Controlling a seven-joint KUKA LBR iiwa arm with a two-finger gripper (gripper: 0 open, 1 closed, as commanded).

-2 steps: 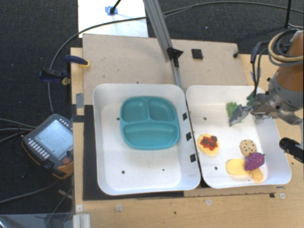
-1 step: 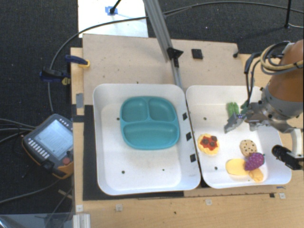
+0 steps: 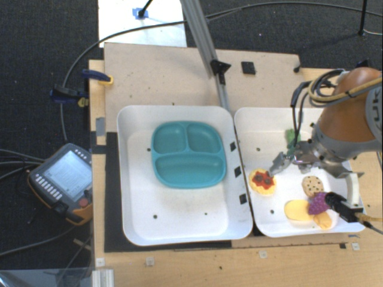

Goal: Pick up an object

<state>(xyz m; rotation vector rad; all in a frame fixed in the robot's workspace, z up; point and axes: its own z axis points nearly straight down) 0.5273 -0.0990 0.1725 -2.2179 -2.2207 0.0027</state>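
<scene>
The right bin [image 3: 257, 130] holds several toy foods. A small round pizza slice [image 3: 262, 182], yellow with red topping, lies near its left wall. A chocolate-chip cookie [image 3: 311, 185], a purple grape bunch [image 3: 318, 203] and a flat yellow piece [image 3: 295, 210] sit toward the front right. A green item [image 3: 291, 137] shows behind the arm. My gripper [image 3: 276, 165] hangs low over the bin, its tip just above and to the right of the pizza slice. Nothing shows as held.
The left bin [image 3: 137, 208] carries a teal divided plate [image 3: 188, 154]. A grey pole [image 3: 203, 34] slants over the back of the bench. A teach pendant [image 3: 63, 181] lies on the floor at the left. Cables loop behind the arm.
</scene>
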